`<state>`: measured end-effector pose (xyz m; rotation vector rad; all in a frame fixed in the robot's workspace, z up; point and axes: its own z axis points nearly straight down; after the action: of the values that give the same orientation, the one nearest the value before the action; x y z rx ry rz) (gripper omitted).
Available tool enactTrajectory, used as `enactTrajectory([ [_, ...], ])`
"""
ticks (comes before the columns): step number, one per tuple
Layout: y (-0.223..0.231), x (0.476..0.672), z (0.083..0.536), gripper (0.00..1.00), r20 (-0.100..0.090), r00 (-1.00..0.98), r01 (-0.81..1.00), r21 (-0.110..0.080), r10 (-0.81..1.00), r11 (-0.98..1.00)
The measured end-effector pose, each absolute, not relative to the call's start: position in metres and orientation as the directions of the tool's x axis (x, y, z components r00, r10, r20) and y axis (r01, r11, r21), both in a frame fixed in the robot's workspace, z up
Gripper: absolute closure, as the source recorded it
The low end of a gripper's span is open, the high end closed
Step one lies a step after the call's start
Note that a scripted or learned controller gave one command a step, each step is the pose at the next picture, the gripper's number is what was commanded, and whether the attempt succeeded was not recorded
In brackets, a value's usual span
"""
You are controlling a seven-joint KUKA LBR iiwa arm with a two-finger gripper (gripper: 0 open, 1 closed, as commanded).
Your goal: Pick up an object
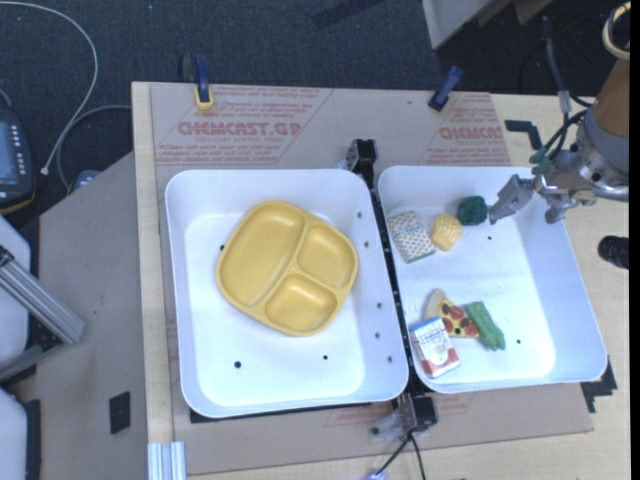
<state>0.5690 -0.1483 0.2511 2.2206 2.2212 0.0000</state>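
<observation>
Lying in the left bin (190, 298) is a yellow divided plate (288, 266). The gripper (530, 200), fingers apart and holding nothing, hovers over the right bin (560, 308), just beside a dark green toy (472, 209).

The arm (612, 118) is running off the right edge, so its upper links are lying outside the frame. Its gripper (530, 200) is showing too small and blurred to read the finger gap. The print on the small packet (436, 348) and on the patterned square (411, 236) is staying illegible.
</observation>
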Motion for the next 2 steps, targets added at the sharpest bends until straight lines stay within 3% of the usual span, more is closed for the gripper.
enactTrajectory([
  [2,-0.139,0.563,0.143,0.0,0.002,0.0,1.0,-0.008,1.0,0.0],
])
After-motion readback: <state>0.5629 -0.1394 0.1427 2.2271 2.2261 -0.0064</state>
